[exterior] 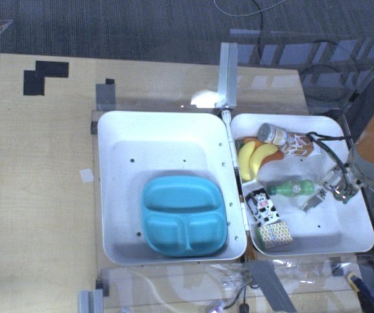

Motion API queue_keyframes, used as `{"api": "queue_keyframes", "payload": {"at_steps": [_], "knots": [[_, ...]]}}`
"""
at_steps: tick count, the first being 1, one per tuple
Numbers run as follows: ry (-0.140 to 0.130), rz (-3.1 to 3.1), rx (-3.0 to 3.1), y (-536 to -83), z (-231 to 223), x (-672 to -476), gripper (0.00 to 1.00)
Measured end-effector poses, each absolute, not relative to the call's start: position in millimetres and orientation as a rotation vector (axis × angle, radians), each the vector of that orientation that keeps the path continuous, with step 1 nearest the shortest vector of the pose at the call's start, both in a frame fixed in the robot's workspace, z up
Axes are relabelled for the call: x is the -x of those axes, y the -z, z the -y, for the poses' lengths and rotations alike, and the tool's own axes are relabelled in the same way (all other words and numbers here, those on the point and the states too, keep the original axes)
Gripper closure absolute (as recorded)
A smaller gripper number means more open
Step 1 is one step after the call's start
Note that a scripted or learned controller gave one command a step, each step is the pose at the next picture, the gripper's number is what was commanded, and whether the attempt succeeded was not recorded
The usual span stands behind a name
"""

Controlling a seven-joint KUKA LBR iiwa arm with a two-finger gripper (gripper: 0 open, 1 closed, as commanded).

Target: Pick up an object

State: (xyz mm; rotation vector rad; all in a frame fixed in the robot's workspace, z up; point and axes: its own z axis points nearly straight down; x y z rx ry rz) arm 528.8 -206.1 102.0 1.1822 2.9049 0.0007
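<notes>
Wooden worktop point(37, 194) carries two white bins. Nearest in the right bin point(363, 230) lie a patterned box point(277, 234) and a spotted carton point(260, 204), then a green bottle point(292, 188), bananas point(252, 157) and a jar point(286, 139) behind. Nothing is lifted yet. An end effector point(320, 196) hovers low beside the bottle, apparently holding nothing; I cannot tell its spread. A blue tray point(184, 215) sits in the left bin point(109, 175).

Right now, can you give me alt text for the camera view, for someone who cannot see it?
The gripper hangs low in the right bin, beside a green bottle, holding nothing visible. That bin also contains bananas, a lying bottle and small boxes; the left bin holds a blue divided tray.
</notes>
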Motion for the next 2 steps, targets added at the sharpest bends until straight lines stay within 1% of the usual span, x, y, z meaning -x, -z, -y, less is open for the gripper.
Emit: {"api": "queue_keyframes", "payload": {"at_steps": [1, 2], "knots": [[-0.001, -3.077, -0.554, -91, 156, -556.2, 0.00], [0.005, -3.110, -0.653, -91, 140, -640.2, 0.00]]}}
